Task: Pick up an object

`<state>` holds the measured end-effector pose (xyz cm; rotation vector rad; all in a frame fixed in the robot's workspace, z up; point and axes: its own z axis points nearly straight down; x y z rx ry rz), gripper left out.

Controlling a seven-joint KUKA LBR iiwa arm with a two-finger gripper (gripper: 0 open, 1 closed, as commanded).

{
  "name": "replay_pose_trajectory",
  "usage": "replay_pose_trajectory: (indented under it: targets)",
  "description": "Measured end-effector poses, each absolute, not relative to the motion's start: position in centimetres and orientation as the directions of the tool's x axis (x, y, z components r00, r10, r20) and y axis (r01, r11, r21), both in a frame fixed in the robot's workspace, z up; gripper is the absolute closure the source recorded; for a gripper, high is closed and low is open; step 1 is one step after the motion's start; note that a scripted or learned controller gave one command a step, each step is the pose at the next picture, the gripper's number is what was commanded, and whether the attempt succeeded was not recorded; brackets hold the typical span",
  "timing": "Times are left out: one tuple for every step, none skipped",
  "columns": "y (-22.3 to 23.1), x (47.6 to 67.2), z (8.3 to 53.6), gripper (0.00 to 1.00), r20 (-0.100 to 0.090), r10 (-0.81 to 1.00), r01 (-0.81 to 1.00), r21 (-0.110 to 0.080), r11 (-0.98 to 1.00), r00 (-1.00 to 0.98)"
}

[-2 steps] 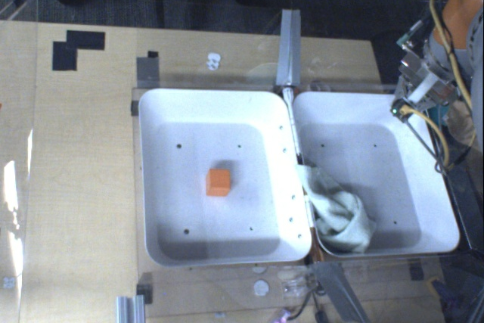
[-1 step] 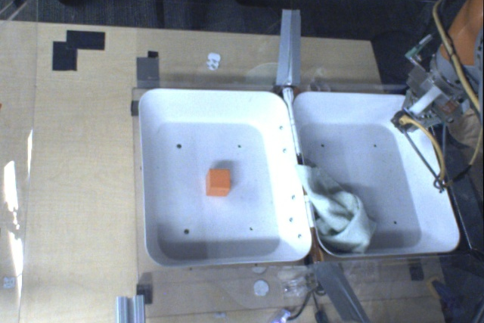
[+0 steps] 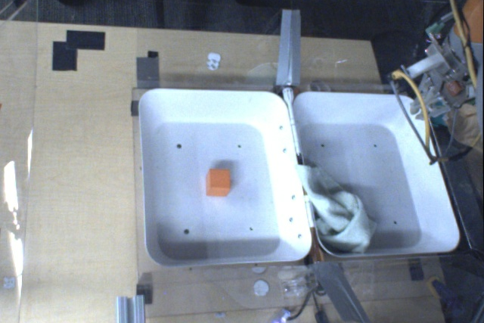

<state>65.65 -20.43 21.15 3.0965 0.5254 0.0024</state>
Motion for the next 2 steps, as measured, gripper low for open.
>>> replay_pose_trajectory:
  targets:
    - [-19.3, 64.0, 18.5, 1.00, 0.001, 0.234, 0.234, 0.000, -0.972, 0.972]
    - [-20.4, 65.9, 19.6, 1.00, 0.003, 0.209, 0.209, 0.001, -0.978, 0.978]
